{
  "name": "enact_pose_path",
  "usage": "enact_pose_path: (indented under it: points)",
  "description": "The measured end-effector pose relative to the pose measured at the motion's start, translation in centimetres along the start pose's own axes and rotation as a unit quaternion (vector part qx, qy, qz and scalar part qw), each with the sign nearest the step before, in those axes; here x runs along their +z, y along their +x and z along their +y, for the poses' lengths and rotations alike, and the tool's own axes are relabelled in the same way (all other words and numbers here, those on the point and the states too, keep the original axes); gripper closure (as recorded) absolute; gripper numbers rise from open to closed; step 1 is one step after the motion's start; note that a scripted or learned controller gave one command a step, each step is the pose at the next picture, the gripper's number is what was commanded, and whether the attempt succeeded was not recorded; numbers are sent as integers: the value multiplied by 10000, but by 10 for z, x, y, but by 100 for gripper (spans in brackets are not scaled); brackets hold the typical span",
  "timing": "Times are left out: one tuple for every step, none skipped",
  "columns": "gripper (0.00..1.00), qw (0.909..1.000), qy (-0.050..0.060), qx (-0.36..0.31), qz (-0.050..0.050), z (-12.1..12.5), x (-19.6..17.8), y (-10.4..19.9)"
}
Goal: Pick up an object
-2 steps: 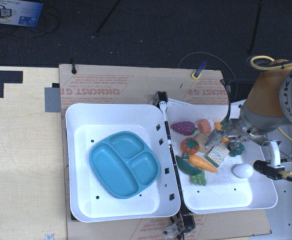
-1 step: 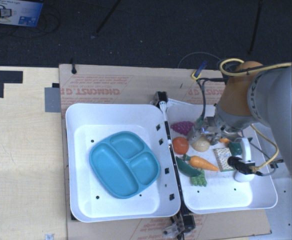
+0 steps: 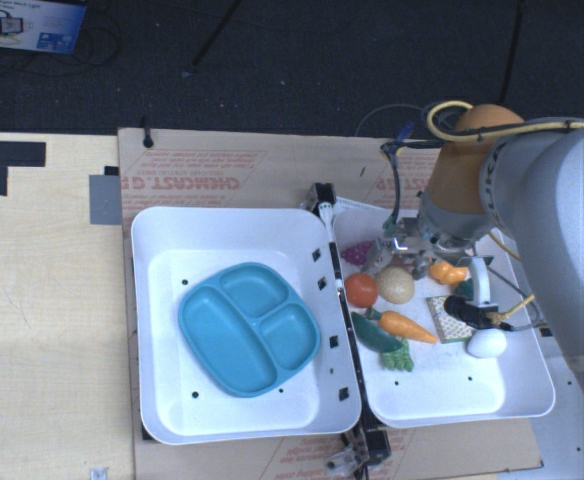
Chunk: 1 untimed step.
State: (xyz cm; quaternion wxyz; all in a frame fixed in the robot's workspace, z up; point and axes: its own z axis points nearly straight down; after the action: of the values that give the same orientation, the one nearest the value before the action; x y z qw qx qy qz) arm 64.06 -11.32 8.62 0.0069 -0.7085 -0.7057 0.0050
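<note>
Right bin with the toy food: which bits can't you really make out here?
In the camera view:
- purple thing: too small and blurred to name.
- pincer: its tip is too blurred to tell whether it touches the beige ball.
- right bin: its far right corner is hidden by the arm.

A pale surface carries a cardboard sheet; on the sheet the left bin touches the right bin at its three o'clock.

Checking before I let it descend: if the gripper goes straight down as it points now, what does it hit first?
Probably the beige round item, right beneath the gripper; depth is unclear from here.
</note>
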Motion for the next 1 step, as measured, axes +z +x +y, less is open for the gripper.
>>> enact_pose_path:
  points:
    - [0,10000,-75,-20,-12,3,-32,-28]
